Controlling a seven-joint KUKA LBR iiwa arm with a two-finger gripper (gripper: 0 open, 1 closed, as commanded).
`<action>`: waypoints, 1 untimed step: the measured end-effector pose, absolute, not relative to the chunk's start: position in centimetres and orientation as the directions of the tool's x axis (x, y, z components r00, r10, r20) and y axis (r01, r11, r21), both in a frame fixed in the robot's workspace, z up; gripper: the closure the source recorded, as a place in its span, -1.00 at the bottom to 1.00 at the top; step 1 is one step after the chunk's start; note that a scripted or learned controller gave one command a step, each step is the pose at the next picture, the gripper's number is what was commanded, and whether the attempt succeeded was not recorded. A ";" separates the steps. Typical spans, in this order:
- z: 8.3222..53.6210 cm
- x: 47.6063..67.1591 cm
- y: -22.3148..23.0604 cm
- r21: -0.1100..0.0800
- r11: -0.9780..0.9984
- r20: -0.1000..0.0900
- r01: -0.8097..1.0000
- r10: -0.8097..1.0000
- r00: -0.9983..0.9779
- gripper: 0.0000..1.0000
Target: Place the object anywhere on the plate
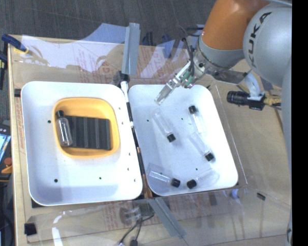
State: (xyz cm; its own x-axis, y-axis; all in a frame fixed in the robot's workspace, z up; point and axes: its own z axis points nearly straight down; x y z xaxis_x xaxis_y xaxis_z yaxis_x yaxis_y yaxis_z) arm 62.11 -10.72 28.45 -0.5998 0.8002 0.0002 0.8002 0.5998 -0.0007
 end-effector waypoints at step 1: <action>29.4 62.2 -10.7 0.000 0.602 0.001 0.799 0.799 -0.602 1.00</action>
State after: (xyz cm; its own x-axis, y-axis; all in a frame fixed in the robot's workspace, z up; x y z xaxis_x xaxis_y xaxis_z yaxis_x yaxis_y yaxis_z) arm 62.17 -10.70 29.44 -0.6016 0.7988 0.0010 0.7988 0.6016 0.0001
